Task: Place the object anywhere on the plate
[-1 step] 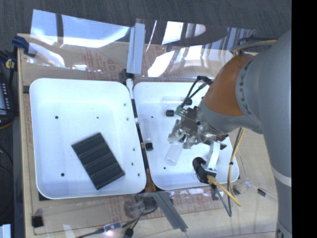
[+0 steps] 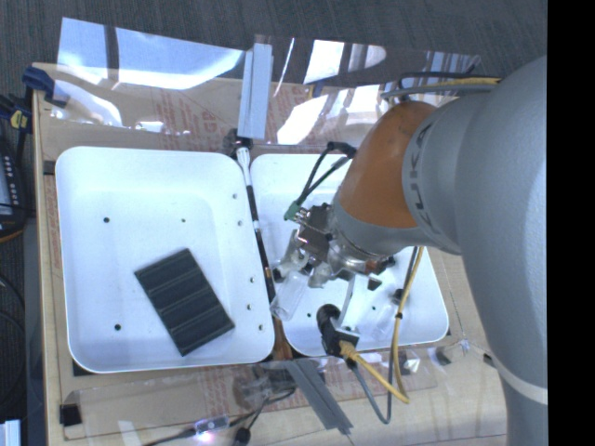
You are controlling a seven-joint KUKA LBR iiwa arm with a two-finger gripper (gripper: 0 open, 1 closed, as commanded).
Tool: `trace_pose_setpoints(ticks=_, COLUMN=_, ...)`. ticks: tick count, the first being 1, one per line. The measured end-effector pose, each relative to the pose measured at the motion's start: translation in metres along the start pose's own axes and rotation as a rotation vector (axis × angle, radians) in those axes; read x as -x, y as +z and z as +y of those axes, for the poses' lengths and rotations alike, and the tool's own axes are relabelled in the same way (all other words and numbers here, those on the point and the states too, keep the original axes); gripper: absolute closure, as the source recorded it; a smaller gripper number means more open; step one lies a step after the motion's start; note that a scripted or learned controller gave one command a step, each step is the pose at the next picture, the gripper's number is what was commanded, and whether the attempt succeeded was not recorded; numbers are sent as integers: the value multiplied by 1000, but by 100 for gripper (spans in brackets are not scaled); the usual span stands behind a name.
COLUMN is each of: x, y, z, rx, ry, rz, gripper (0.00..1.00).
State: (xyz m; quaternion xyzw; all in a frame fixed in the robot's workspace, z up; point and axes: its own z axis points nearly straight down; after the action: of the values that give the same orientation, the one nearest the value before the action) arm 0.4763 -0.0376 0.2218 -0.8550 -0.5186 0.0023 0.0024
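I'd pinch the slab (image 2: pixel 184 301), seemingly stiff and light, across its width; the end effector's (image 2: pixel 303 271) state I can't tell.

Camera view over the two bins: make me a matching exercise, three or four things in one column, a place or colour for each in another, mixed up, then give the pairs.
Things:
1. dark ridged plate
2. tool
3. band above the wrist
4. yellow cable

Places and colours:
A. orange
B. over the right bin
C. lying in the left bin
D. trailing across the right bin's near rim

Pairs: 1-C, 2-B, 3-A, 4-D
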Motion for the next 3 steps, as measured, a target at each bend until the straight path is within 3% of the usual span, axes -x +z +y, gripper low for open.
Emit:
trace_pose_setpoints(ticks=1, x=-54, y=32, z=-29, rx=-1, ry=680, rz=0, gripper=100)
trace_pose_setpoints(ticks=2, x=-88, y=32, z=-28, rx=-2, ry=276, rz=-1, gripper=100)
trace_pose_setpoints(ticks=3, x=-106, y=31, z=-54, rx=5, ry=879, rz=3, gripper=100)
